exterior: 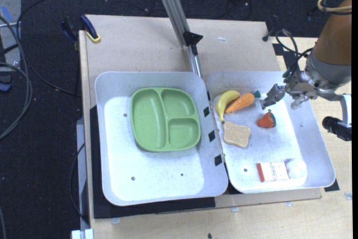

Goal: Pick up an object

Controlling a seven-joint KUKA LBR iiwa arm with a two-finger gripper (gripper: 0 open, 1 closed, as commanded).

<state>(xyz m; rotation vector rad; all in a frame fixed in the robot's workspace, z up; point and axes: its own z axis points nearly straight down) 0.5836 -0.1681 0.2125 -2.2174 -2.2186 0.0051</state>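
Your claw is up high

The claw (272, 96) hangs above the strawberry (267, 120), ready to drop down. I cannot tell how it stands.

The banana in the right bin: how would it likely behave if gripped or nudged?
The banana looks smooth and curved, so it may slip or pivot when nudged. It lies against the carrot, which would probably shift too. It is probably a light, stiff toy.

Left bin (112, 176): green tray (166, 119) fills upper middle; bare floor along front edge and left edge. Right bin (313, 143): banana (225, 102), carrot (241, 102), strawberry (267, 120), bread (236, 135) crowd upper left; carton (273, 171) near front edge; open floor along right edge.
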